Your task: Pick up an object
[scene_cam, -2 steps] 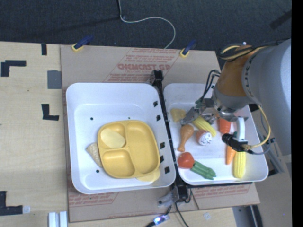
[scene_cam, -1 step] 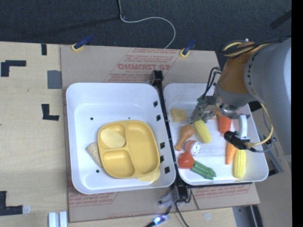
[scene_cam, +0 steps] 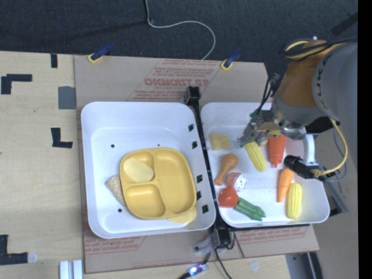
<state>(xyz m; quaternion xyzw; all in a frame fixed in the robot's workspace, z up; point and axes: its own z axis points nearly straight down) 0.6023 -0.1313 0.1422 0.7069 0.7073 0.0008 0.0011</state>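
Jaws' state unclear, gripper (scene_cam: 254, 133) low over right bin (scene_cam: 317, 214) — just above corn cob (scene_cam: 256, 156)

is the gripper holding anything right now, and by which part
Cannot be told. The gripper sits low in the right bin, just above the top end of a corn cob, but no object shows between its fingers.

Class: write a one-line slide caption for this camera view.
Gripper above a corn cob in the right bin; yellow tray in the left bin.

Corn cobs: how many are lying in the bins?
2, both in the right bin: one corn cob just below the gripper, another corn cob near the bin's front right corner. More could be hidden under the arm.
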